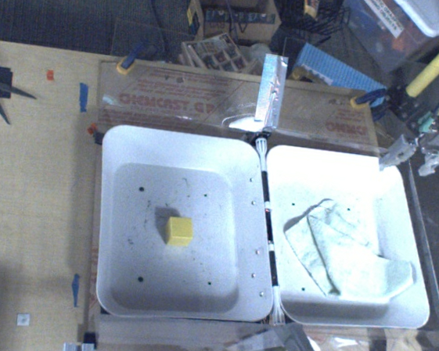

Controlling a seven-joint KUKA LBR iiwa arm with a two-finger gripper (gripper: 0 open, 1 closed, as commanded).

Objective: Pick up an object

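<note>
Yellow block (180,231) sat near the middle of the left bin (119,159), well apart from every wall, with bare floor all round. Nearer the right bin's (402,302) front wall lay a crumpled white cloth (344,256). Beyond its far right corner hung what seemed the gripper (411,149); its grasp could not be told.

The pale wooden bench (26,212) carries two shallow white bins touching side by side: the left bin (119,159) at its centre, the right bin (283,170) toward 3 o'clock. A clear plastic sheet (181,99) lies just beyond them at 12 o'clock. Blue tape strips (83,97) sit at 10 and 7 o'clock.
</note>
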